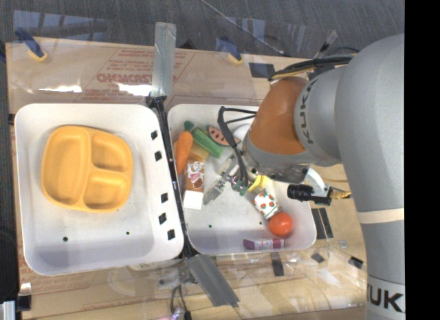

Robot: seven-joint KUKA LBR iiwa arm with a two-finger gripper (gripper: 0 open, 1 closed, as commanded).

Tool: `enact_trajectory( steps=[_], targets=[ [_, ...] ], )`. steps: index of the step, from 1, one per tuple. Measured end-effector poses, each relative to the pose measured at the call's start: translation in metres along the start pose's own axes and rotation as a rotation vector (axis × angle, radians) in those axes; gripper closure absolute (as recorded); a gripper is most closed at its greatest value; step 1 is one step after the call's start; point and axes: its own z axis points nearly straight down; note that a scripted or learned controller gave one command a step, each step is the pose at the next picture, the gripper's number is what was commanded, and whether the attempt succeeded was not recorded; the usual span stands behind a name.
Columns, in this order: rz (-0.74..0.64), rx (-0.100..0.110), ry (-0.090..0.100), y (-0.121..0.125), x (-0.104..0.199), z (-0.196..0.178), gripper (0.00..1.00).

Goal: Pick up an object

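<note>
The right bin (227, 239) holds several toy foods. An orange carrot (181, 152) lies by its left wall, with a green cucumber (206, 141) and a watermelon slice (215, 133) behind it. A small snack packet (196, 175) and a white card (193, 199) lie in front of the carrot. My gripper (221, 179) hangs low over the bin's middle, just right of the packet. Its two silver fingers (214, 192) are spread, with nothing between them. A yellow piece (256, 183), a printed packet (267, 204), a red tomato (280, 224) and a purple box (265, 243) lie to the gripper's right.
The left bin (41, 243) holds a yellow divided plate (86, 167). A black divider strip (170, 188) runs between the two bins. The arm's orange band (278, 119) and grey body cover the right bin's back right part.
</note>
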Motion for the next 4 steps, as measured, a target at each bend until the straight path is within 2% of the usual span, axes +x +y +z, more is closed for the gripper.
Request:
enact_trajectory(
  steps=[1, 2, 3, 4],
  targets=[
    [-0.011, -0.004, 0.005, 0.005, 0.002, -0.008, 1.0],
    [-0.072, -0.008, 0.0, 0.027, -0.039, -0.097, 1.0],
    [-0.135, -0.004, 0.011, -0.027, 0.044, -0.033, 1.0],
    [-0.032, -0.009, -0.003, -0.04, 0.009, -0.203, 1.0]
  ],
)
